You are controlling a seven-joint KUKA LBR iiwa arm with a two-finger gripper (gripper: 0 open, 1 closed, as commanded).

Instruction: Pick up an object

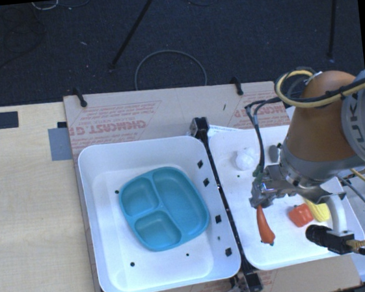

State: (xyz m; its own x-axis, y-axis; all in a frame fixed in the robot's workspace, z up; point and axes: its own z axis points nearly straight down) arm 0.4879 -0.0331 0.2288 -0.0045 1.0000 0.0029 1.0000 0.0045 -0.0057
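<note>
Camera view put your gripper (265, 195) over the right bin (251, 258), low in that bin's left half, just right of the black divider (215, 191) between the two bins. Whether it was wide, narrow or closed on anything could not be told; the wrist and cabling blocked that part. An orange carrot-shaped object (265, 225) lay directly below the gripper, its upper end touching or hidden under the tool and its pointed end aimed toward the bin's near rim. You could not confirm that it was held. Just right of it sat a small orange-red block (300, 215) touching a yellow piece (319, 211) (both partly under the arm). A white rounded object (244, 160) rested farther up the bin, near the cable. Left bin (112, 274) carried a blue three-compartment plate (163, 207), well apart from the gripper.
</note>
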